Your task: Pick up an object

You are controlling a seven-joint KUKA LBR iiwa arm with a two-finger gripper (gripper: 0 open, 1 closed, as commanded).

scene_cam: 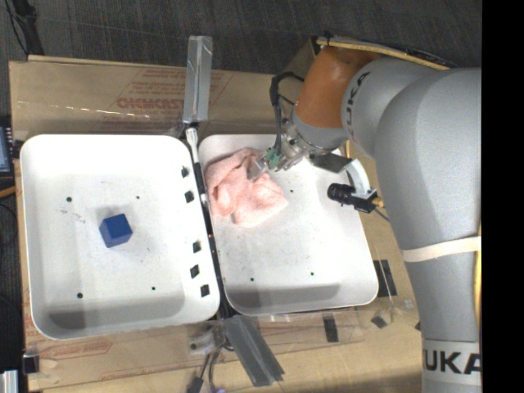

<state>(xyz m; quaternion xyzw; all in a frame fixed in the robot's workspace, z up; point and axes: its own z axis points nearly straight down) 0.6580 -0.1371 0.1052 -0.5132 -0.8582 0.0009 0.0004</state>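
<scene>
Two shallow white plastic bins sit side by side on a flat sheet of brown cardboard (98, 97) that carries faint red print along its far edge; the letters are too washed out to read. The left bin (49, 301) has smooth, rounded corners and a floor dotted with a few small dark holes. On that floor, toward the left side and about midway between the near and far edges, rests a small blue cube (115, 229), matte and sharp-edged, well apart from every wall.

A grey metal bar (196, 80) rises past the far edge where the two bins meet, and small black clips run down the seam between them.

The right bin (344, 289) is speckled with fine dark flecks. In its far left corner lies a pink cloth (243, 191), soft and crumpled into loose folds, its left side near the wall by the seam. The gripper (273, 159) is down at the cloth's far right edge, touching the fabric; I cannot tell whether its jaws are open or closed, nor whether any cloth is caught in them.

The arm (409, 137) is smooth grey, rounded, with a glossy orange band (326, 84) above the wrist. White letters reading "UKA" show on its base at the lower right.
</scene>
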